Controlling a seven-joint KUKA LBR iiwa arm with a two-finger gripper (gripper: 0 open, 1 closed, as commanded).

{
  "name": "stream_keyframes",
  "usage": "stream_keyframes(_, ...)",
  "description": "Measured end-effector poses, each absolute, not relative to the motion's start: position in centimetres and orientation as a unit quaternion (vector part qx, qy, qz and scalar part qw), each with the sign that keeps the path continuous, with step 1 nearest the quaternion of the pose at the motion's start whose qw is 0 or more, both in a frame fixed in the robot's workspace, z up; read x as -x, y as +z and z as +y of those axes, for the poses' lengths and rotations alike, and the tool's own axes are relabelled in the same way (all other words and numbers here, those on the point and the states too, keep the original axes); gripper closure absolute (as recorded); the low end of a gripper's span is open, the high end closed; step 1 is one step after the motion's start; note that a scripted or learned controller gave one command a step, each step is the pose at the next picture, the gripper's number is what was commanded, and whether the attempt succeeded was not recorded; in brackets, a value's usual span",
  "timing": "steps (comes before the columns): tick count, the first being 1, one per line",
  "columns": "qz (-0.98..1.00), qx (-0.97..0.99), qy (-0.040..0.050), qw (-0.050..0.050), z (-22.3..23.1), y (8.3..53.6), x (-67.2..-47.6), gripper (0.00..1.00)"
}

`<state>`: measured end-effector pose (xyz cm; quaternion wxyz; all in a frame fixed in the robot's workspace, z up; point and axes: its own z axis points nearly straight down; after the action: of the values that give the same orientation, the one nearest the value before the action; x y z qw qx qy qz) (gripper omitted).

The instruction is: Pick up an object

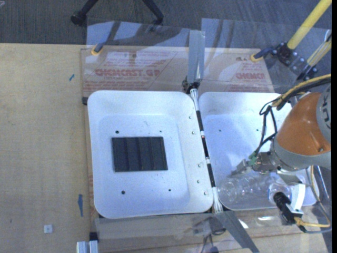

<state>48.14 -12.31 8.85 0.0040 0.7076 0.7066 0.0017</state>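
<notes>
A dark ribbed rectangular pad (139, 153) lies flat in the middle of the left bin (105, 115). A clear, see-through plastic item (243, 188) rests at the near edge of the right bin (226, 115). The arm, with its orange band (301, 130), reaches over the right bin's near right corner. The gripper (248, 166) points left and hangs just above the clear item; the view does not show whether they touch.
A metal divider (202, 141) runs between the two bins. Clear panels and cardboard stand behind them. Cables (268, 120) loop off the wrist over the right bin. A yellow pole (310, 17) slants at the top right. Wooden bench top spreads to the left.
</notes>
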Motion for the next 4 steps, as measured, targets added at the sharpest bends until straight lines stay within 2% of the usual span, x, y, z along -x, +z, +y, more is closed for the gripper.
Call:
stream_keyframes(1, 0.685, -0.729, 0.0006, 0.002, -16.8, 12.5, -48.4, 0.00)
stream_keyframes(2, 0.707, -0.707, 0.0026, 0.004, -9.6, 8.8, -50.5, 0.00)
stream_keyframes(3, 0.673, -0.740, -0.0007, 0.000, -11.7, 20.4, -47.9, 0.00)
stream_keyframes(4, 0.662, -0.749, 0.0036, 0.006, -13.5, 9.9, -54.8, 0.00)
